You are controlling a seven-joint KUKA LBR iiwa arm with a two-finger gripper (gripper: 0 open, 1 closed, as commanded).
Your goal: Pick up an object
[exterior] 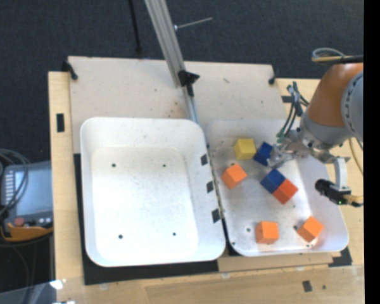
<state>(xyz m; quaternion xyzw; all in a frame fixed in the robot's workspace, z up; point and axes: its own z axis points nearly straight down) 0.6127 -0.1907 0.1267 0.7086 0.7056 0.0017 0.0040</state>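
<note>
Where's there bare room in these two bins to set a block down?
The left bin offers bare floor from wall to wall. In the right bin, free patches are the near-left corner beside the orange block, and the strip between it and the orange block. It's crowded around the gripper, yellow block and blue blocks.

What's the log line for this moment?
arm: over right bin | pincer: beside blue block | lifted: nothing seen | left bin: no blocks
</note>
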